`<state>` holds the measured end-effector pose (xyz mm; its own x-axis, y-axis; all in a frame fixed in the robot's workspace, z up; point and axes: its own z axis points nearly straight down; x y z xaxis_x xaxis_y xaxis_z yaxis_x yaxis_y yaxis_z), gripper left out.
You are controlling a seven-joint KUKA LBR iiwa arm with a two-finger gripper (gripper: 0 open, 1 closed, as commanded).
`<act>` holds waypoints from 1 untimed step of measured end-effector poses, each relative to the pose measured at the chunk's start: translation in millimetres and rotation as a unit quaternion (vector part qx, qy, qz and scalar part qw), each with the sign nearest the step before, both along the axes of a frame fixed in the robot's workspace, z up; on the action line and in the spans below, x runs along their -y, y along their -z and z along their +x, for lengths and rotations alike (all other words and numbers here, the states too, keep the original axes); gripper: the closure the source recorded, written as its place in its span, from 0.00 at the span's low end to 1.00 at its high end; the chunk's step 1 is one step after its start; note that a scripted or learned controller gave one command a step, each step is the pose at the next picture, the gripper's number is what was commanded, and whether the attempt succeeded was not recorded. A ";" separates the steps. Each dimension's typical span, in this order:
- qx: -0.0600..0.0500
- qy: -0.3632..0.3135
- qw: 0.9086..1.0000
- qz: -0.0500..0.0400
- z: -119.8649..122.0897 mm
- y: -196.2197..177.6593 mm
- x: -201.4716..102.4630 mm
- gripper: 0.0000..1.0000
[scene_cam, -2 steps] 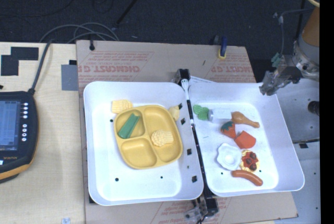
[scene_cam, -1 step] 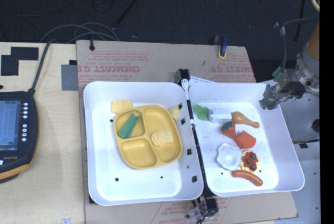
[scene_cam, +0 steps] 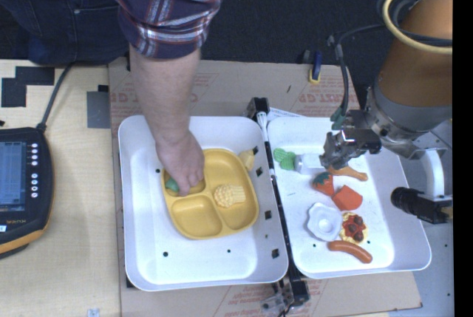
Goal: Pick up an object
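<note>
My gripper [scene_cam: 334, 157] hangs over the upper middle of the right bin [scene_cam: 399, 249], just above a carrot-like toy [scene_cam: 322, 183] and an orange block [scene_cam: 347, 198]. A green and white toy [scene_cam: 287, 159] lies to its left. Lower in the bin are a fried-egg toy [scene_cam: 322, 221], a pizza-slice toy [scene_cam: 353, 227] and a sausage [scene_cam: 350, 251]. A tan piece [scene_cam: 352, 174] pokes out beside the gripper. Whether the fingers are open or shut is not visible from here.
In the left bin [scene_cam: 140, 249] sits a yellow divided plate [scene_cam: 214, 216] with a corn toy [scene_cam: 230, 196]. A person's hand [scene_cam: 180, 164] reaches into the plate onto a green toy [scene_cam: 171, 186]. A teach pendant [scene_cam: 22, 182] lies at the left.
</note>
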<state>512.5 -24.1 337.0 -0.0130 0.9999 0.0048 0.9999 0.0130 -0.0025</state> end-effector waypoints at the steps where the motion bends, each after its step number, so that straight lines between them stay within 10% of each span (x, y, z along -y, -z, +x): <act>1: -0.002 0.000 1.000 -0.001 -38.8 8.8 -111.7 1.00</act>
<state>473.7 87.7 328.2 -0.0136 0.9999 0.0026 0.9999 0.0137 -0.0070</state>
